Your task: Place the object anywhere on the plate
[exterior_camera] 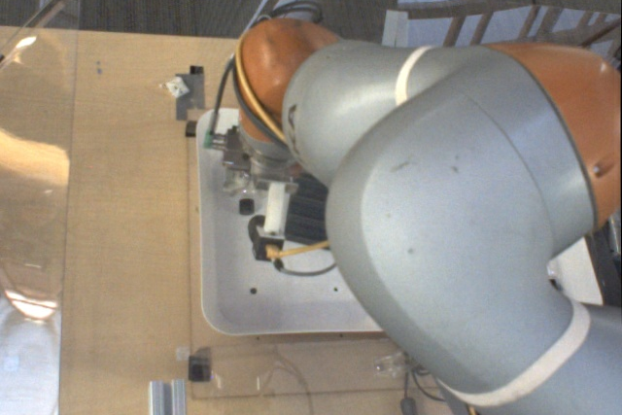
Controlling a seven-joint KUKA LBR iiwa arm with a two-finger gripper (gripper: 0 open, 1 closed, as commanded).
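Observation:
My grey arm (437, 209) with its orange band (277, 63) reaches far across the view and covers most of the bench. The gripper (235, 162) hangs low over the far left part of a white bin (219, 296), near the bin's upper left corner. A small dark bit (246, 205) lies on the bin floor just below the gripper; what it is, I cannot tell. The arm hides the bin's right half and everything to the right of it.
The wooden bench (126, 209) lies bare to the left of the bin. A clear sheet (34, 160) covers its far left. Small black clamps sit at the bin's upper left (192, 92) and lower left (198, 367).

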